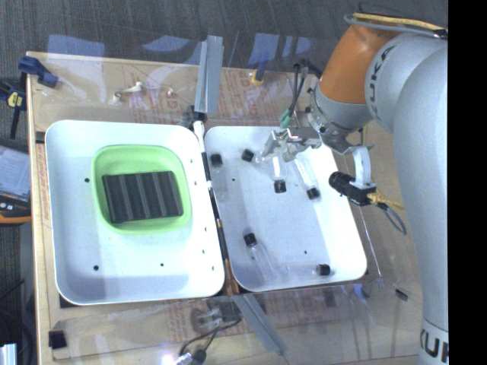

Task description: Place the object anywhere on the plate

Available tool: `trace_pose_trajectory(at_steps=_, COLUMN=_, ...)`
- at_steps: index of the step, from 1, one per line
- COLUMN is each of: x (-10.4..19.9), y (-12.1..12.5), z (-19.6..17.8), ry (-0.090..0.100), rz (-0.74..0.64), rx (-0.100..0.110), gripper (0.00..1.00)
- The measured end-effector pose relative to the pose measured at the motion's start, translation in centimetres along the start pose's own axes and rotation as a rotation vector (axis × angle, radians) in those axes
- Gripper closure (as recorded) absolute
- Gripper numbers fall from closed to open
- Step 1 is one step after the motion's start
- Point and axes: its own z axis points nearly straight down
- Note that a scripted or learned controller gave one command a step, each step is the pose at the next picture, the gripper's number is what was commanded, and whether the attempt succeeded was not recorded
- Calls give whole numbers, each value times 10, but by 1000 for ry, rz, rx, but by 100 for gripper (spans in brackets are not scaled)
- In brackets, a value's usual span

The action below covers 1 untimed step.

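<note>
One dark ridged block (143, 196) lies on the green plate (106, 166) in the left bin (68, 272) | tool (293, 175) hangs right of the plate, fingers parted, nothing between | placement looks done.

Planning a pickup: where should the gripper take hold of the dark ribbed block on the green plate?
Probably across the dark ribbed block at its shorter span, fingers on its two long edges, coming straight down. It lies flat inside the green plate, whose raised rim blocks a side approach.
</note>
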Motion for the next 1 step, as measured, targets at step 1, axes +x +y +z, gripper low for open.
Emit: trace_pose_trajectory(at_steps=1, x=0, y=0, z=0, ry=0, rz=0, rx=0, gripper=0)
